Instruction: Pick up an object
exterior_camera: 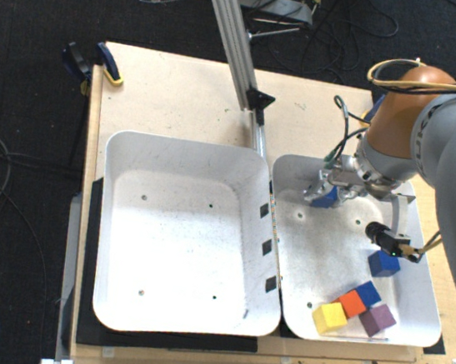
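Note:
My gripper (324,190) hangs over the upper left part of the right bin (302,255), reaching in from the right. A small blue block (324,198) shows between its fingertips, and the fingers are shut on it. Loose blocks lie in the same bin: a blue cube (384,264) near the right wall, and a cluster at the front right corner made of another blue block (370,292), an orange one (353,304), a yellow one (329,317) and a purple one (377,319).
The left bin (174,237) sits beside the right one, their rims meeting at the middle. A slanted metal post (235,39) rises behind the bins. The grey arm with its orange band (406,109) covers the right bin's back right corner.

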